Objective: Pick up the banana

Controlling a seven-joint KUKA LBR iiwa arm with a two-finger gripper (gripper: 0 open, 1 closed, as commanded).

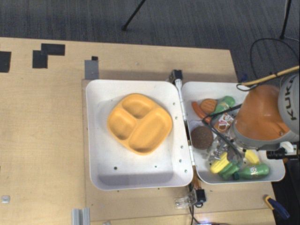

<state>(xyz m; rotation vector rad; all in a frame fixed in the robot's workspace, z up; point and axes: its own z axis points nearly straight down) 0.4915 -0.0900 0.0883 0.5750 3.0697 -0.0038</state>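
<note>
While the arm (265, 114) is leaning in from 3 o'clock over the right bin (197, 170), its gripper (224, 153) is hanging at that bin's 6 o'clock end; whether it is open or closed cannot be told.

Banana (219, 164): yellow, lying just below the gripper, touching green items (247, 171), near the bin's lower wall. It is probably sitting there as loose clutter.

Brown ball (202, 137): lying at 9 o'clock of the gripper, close by.

Carrot (202, 108): resting at the bin's 12 o'clock end.

Left bin (98, 139): holding a yellow tray (139, 123) centrally, well apart.

Room: crowding is leaving little clearance around the banana; the wall is limiting approach from 6 o'clock.
</note>
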